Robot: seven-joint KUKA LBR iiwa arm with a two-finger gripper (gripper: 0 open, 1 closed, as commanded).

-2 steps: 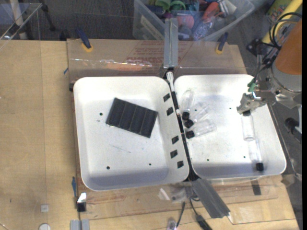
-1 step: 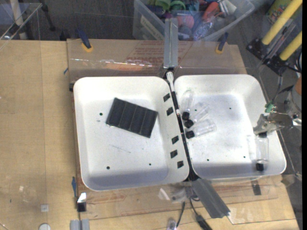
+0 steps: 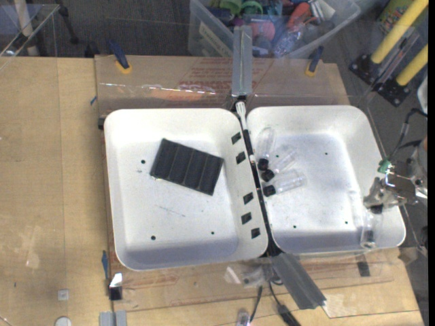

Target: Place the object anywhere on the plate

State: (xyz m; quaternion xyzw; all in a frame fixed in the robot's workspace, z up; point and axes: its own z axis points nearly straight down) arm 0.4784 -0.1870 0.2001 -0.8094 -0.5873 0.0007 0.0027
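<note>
Two white bins sit side by side; the left bin (image 3: 129,243) holds a dark ribbed plate (image 3: 187,166) near its centre. Clear vials with black caps (image 3: 279,168) lie in the right bin (image 3: 326,233), just right of the divider. Gripper (image 3: 380,195) sits at that bin's right rim; state cannot be determined.

Two white bins (image 3: 122,182), one dark plate (image 3: 186,166), three clear vials (image 3: 282,168).
</note>
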